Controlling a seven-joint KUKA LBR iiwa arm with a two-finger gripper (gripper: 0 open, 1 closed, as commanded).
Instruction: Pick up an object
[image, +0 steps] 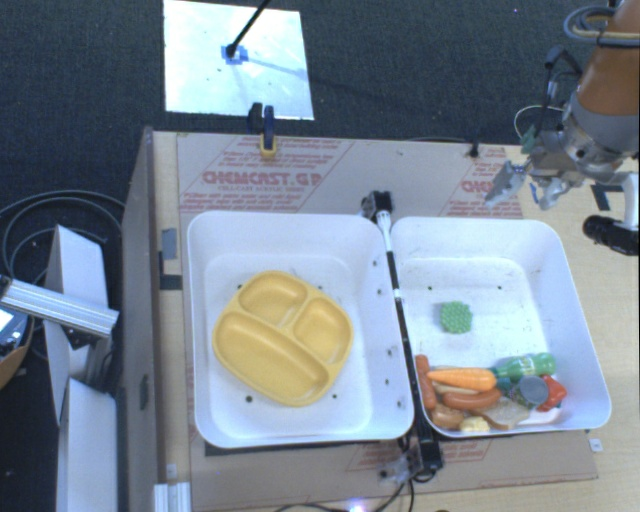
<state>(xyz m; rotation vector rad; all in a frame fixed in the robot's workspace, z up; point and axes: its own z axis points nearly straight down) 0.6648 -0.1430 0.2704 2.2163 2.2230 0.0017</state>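
My gripper hangs above the bench just past the far edge of the right bin, open with nothing between its two fingers. Inside that bin, a green broccoli piece lies alone near the middle. A pile sits along the bin's near edge: an orange carrot, sausages, a green bottle and a grey-and-red piece. The pile is well below the gripper in the picture.
The left bin holds a yellow divided plate. A clamp stands at the bench's far edge. White boxes and cables lie off the bench to the left. A black fitting sits between the bins.
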